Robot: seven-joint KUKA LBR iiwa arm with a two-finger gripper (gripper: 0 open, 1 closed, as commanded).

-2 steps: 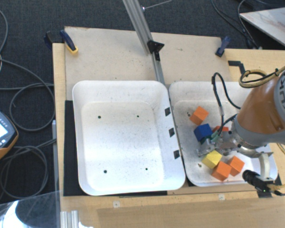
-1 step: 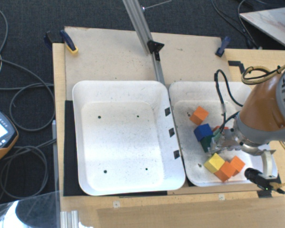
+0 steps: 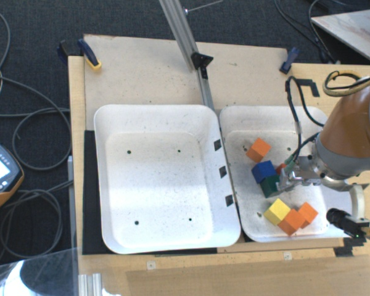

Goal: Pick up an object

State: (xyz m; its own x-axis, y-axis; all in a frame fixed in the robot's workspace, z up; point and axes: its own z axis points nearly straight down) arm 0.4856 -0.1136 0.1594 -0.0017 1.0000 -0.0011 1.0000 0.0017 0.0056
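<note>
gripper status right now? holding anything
gripper: down in the right bin, beside the green block and blue block; whether it is open, closed or holding anything cannot be told.

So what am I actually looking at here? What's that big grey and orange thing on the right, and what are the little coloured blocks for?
This is one camera fixed above a wooden bench, looking down at a slant. The bulky grey and orange shape is a robot arm reaching in from the right. At its tip is a two-finger gripper, its "hand".

Two shallow white plastic bins sit side by side. The left bin is the bigger-looking one; the right bin holds small toy cubes: an orange cube at the top, a blue cube with a dark green cube beside it, then a yellow cube and two more orange cubes near the front.

The arm's job is to pick one up. The gripper is down by the blue and green cubes, but I can't tell whether it has gripped anything.
</note>
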